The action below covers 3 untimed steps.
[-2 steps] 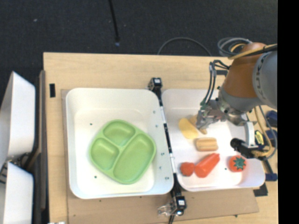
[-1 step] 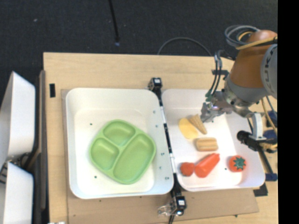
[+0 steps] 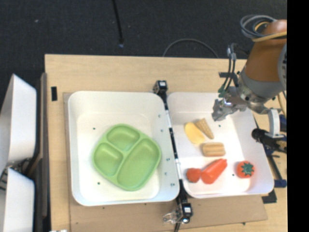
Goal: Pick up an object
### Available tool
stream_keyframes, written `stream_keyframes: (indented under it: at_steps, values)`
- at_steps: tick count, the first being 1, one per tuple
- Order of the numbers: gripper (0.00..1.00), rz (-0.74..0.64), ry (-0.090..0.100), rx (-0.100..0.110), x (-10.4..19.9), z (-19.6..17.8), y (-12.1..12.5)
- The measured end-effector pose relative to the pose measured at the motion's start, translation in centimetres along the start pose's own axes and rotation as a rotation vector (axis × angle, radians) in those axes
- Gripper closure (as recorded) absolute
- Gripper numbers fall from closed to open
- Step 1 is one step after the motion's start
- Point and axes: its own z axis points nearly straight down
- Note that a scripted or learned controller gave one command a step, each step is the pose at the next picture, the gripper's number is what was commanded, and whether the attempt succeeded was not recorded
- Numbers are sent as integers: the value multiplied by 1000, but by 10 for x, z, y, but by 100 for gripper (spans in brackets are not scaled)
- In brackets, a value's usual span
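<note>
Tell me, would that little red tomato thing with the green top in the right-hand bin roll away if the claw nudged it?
Probably. The tomato looks round and smooth, so a nudge would likely send it rolling until it meets the bin wall close by. Its glossy surface suggests hard plastic, likely light and a bit slippery between fingers. The green top may stop a long roll.

Right bin (image 3: 179,105): toys crowd the middle and front, namely cone (image 3: 205,127), yellow piece (image 3: 194,133), bun (image 3: 213,149), carrot (image 3: 214,170), tomato (image 3: 193,175), strawberry (image 3: 245,169). Back-left corner bare. Left bin (image 3: 79,110): green tray (image 3: 126,156) fills the middle; bare floor along its edges.
</note>
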Motion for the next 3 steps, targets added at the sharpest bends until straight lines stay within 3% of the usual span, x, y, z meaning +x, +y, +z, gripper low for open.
stream_keyframes:
  at_steps: [2,3]
  values:
    - [100,-4,2,2,108,-11,47]
    - [100,-3,0,3,161,1,71]
